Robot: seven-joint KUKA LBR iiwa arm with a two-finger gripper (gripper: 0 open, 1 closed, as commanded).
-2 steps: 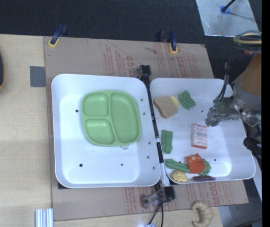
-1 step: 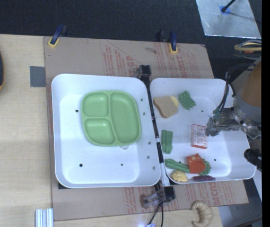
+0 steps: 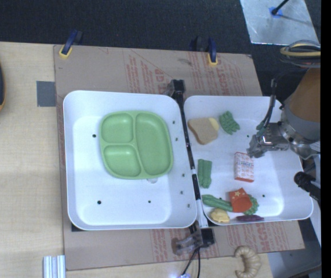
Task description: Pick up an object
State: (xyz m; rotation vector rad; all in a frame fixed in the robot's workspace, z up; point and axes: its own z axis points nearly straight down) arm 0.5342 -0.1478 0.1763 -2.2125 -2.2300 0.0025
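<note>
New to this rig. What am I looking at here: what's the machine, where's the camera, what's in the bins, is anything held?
It is one picture, taken by a fixed camera above the bench, looking down at a slant. The machine is a single robot arm, grey with an orange band, reaching in from the right of the view. Its gripper sits over the right bin, and nothing can be seen between its fingers, so I would not call anything held. Its job is to pick up an object.

Two shallow white bins sit side by side on a cardboard sheet. The left bin holds a green divided plate. The right bin holds toy food: a slice of bread, green leafy pieces, a small red and white carton, a green piece near the left wall, and a cluster of vegetables at the near edge.
</note>
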